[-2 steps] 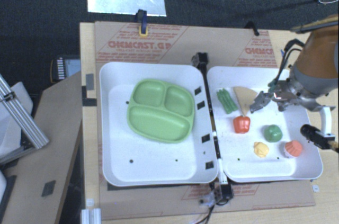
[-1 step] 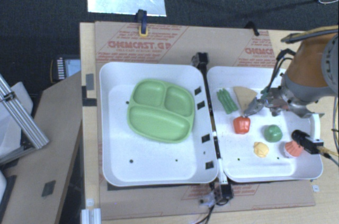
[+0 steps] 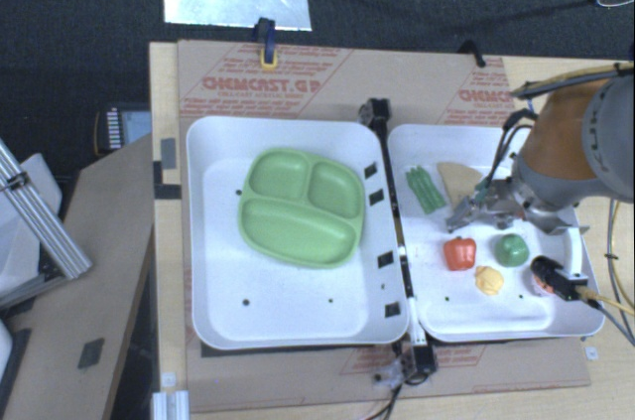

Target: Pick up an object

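Here — red pepper (image 3: 459,253) just below pincer (image 3: 462,215).

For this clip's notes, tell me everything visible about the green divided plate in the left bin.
The green divided plate is pale green and looks like moulded plastic, with rounded corners. It has three compartments: two smaller ones along its far side and one long one along its near side, with nothing in any of them. It lies flat, right side up, turned at a slight angle, roughly in the middle of the left bin. Nothing touches it except the bin floor.
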